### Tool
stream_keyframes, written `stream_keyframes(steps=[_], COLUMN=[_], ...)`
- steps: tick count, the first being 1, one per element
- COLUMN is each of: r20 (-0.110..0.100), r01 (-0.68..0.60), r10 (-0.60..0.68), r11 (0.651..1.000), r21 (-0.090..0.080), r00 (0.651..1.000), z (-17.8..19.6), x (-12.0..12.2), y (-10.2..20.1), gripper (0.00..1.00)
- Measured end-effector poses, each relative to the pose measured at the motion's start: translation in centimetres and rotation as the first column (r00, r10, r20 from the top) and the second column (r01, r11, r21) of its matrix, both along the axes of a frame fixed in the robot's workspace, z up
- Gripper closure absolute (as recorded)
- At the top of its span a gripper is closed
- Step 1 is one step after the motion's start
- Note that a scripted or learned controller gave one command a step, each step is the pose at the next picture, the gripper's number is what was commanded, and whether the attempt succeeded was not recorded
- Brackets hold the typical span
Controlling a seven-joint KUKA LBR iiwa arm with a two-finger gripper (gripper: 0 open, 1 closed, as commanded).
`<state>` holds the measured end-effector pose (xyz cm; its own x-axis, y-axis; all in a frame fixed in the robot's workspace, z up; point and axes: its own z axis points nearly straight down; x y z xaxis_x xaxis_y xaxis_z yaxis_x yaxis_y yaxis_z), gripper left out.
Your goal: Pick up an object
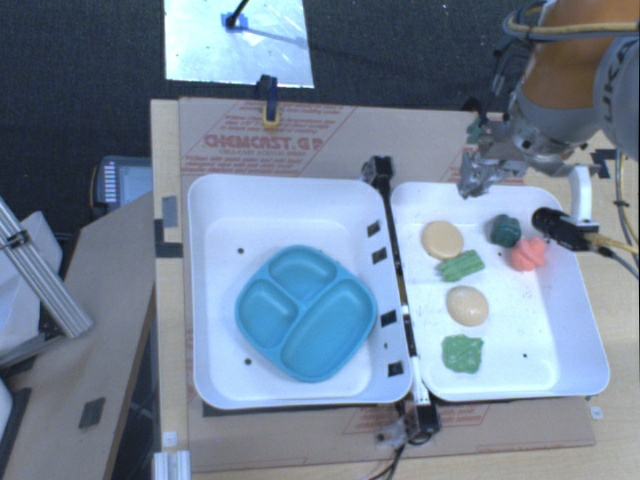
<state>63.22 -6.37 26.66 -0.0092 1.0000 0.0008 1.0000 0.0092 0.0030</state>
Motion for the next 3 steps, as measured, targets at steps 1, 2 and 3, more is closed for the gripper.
stream_keyframes(steps=[1,2,3], r20=[-0.001,-0.001,-0.001], r01=[0.001,0.001,0.000], r10=[-0.001,-0.001,0.000], r11=[1.000,1.000,1.000], r21=[-0.001,0.000,0.001], r00=[1.000,1.000,1.000], z=[0.1,-0.1,-0.7], x=[0.2,0.3,-0.1], y=[5.4,10.7,16.3], gripper=[1.00,1.00,1.00])
